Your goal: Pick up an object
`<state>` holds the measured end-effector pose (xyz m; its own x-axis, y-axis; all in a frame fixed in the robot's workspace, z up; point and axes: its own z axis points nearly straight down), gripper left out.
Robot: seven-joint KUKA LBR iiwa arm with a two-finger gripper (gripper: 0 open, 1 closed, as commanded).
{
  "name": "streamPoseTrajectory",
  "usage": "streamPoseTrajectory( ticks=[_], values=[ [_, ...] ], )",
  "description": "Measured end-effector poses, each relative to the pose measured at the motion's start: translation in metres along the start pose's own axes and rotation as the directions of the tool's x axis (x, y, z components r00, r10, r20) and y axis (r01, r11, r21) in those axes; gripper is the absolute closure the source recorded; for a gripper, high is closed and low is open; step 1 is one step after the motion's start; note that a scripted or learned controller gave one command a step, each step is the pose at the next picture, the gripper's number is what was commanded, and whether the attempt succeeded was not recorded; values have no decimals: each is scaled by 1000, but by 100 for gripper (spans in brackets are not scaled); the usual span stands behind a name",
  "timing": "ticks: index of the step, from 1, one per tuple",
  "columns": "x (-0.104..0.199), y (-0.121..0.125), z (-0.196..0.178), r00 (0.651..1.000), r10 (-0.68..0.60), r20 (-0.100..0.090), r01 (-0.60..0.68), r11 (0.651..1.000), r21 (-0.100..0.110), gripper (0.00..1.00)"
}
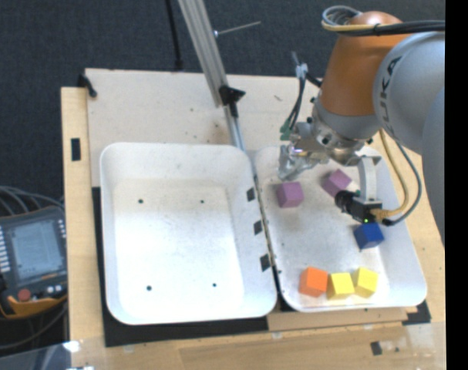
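My gripper (pixel 294 163) hangs over the back left part of the right bin (pixel 395 284), its metal fingers pointing down. A purple cube (pixel 289 194) lies just below the fingertips, apart from them. A second purple cube (pixel 336 180) sits to its right, partly under the wrist. A blue cube (pixel 368 235) rests further right. Along the front of the bin stand an orange cube (pixel 314 281) and two yellow cubes (pixel 341 284) (pixel 366 281) in a row. Nothing shows between the fingers.
The left bin (pixel 110 206) lies beside the right one, with a black-clipped divider between them. A slanted aluminium pole (pixel 207 48) rises from the bench behind the bins. A teach pendant (pixel 29 253) sits off the bench at left.
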<state>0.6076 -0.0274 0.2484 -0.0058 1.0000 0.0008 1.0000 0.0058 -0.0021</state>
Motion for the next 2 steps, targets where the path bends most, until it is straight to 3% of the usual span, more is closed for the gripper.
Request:
streamPoseTrajectory(
  ticks=[2],
  values=[
    [108, 9, 22, 1000, -1, 0, 1, 1000, -2, 100]
  ],
)
